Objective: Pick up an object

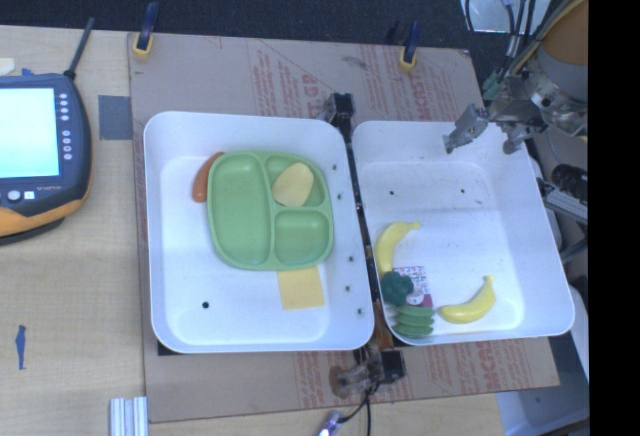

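Grey two-finger claw (487, 132) hovers over the right white bin's (520, 224) far edge, fingers spread, pinching nothing. Two yellow plastic bananas (394, 242) lie below; a dark green lump (399, 288) half hides a printed card (415, 281).

My gripper (488, 131) is grey metal, and above my wrist sits an orange band (566, 36). Both bins are white: the left bin (170, 224) and the right bin (520, 224). In the left bin lies a pale green divided plate (240, 214); a yellow piece (293, 184) fills its 1 o'clock compartment, a red-orange piece (203, 178) peeks out at 9 o'clock, and a flat yellow square (301, 288) lies at 6 o'clock. In the right bin lie two yellow bananas (394, 242) (470, 304), a dark green lump (397, 286) and a lighter green one (413, 322).
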{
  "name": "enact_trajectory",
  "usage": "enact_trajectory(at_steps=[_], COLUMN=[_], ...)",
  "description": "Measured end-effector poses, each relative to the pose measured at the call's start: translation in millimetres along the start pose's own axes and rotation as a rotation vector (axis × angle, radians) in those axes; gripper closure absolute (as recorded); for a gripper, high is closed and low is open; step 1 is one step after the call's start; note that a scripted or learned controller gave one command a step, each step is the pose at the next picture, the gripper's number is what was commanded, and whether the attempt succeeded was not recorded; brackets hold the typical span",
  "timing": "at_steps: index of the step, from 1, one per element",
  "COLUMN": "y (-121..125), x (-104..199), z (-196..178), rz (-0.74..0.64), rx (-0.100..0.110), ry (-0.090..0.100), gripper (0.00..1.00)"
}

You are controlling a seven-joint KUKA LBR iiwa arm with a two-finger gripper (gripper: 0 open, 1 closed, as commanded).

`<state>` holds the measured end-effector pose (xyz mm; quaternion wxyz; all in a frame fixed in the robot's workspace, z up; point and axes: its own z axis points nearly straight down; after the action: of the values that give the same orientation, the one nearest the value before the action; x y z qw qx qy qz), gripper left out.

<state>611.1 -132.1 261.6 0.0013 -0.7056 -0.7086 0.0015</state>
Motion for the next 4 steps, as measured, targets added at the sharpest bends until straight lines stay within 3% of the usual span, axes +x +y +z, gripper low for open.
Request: enact_trajectory(at_steps=[1, 2, 3, 4], y=[-72.1, -65.1, -135.0, -73.2], x=[63.4, 80.9, 94.0, 40.3], z=[7.0, 68.3, 70.9, 167.0], rz=[-0.002, 0.0, 0.0, -0.002], rx=[0.002, 0.002, 0.002, -0.008], ry=[-0.001, -0.001, 0.0, 0.001], gripper=[0.0, 0.0, 0.0, 0.0])
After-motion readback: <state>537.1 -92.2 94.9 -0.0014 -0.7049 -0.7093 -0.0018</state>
